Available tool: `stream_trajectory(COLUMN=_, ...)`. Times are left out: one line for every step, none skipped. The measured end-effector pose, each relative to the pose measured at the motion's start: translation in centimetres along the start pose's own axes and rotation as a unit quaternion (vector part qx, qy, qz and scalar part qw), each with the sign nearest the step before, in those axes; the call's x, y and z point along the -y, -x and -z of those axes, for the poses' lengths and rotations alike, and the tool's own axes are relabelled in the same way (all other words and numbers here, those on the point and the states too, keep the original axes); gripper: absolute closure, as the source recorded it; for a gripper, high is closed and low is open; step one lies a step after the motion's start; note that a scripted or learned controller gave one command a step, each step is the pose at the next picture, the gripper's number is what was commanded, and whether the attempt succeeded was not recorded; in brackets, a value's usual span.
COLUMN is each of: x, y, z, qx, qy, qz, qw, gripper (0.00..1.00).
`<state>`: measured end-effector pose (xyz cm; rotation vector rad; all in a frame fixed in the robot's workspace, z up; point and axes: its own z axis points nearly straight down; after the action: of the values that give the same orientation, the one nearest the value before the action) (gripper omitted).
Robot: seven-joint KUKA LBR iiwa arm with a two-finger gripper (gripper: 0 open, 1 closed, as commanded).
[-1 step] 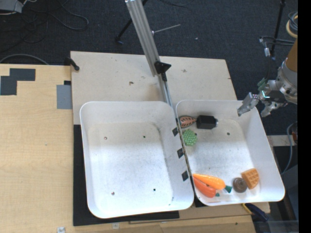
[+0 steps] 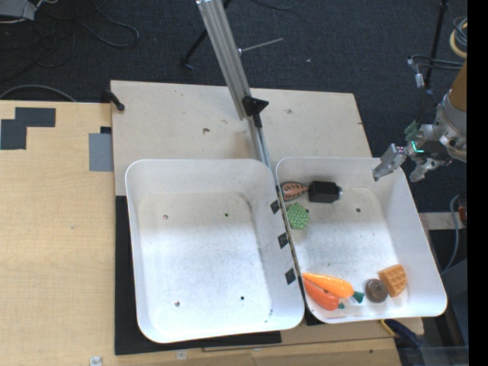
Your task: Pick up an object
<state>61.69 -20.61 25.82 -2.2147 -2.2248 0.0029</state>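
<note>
My gripper (image 2: 403, 165) hangs over the far right rim of the right bin (image 2: 406, 204), fingers spread open with nothing between them. In that bin a black block (image 2: 323, 191) lies near the far left corner, with a brown ribbed piece (image 2: 293, 190) beside it and a green knobbly ball (image 2: 297, 217) just in front. Along the near edge lie an orange carrot (image 2: 329, 284) on a red piece (image 2: 323, 300), a brown round piece (image 2: 375, 290) and an orange waffle-like block (image 2: 393, 279). All of these sit well to the left of and below the gripper.
The left bin (image 2: 152, 204) stands beside the right one, sharing a middle wall with black clips (image 2: 280, 239). A slanted aluminium post (image 2: 229, 59) rises behind the bins. Cables and a stand lie on the dark floor at the back.
</note>
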Motion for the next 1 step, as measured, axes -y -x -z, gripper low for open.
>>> stream_trajectory(x=0.81, y=-0.49, z=-6.07, qx=-0.001, qy=-0.003, qz=-0.002, qw=1.0, gripper=0.0)
